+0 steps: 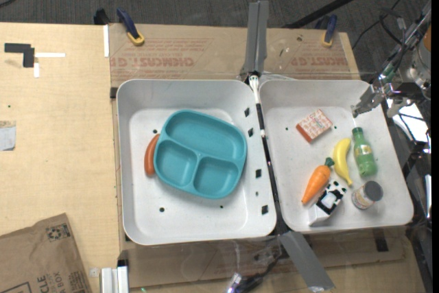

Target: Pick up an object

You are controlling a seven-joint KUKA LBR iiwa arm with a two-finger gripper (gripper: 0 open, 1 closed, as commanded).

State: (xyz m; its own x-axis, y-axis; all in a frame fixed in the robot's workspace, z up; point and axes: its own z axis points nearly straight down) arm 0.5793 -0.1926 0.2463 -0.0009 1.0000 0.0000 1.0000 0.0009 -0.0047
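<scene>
Your gripper (370, 101) sits at the right bin's (288, 147) 2 o'clock rim, its opening indiscernible, the carrot (316, 183) lying toward 6 o'clock.

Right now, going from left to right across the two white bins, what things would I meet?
Orange sausage → teal divided plate → red-and-white packet → carrot → banana → green bottle, with the pincer at the right bin's far right edge.

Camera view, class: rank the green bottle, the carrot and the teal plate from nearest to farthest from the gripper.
Measured from the gripper at the right bin's upper right edge:
1. Green bottle, right bin, just below it.
2. Carrot, right bin, lower middle.
3. Teal plate, left bin.
</scene>
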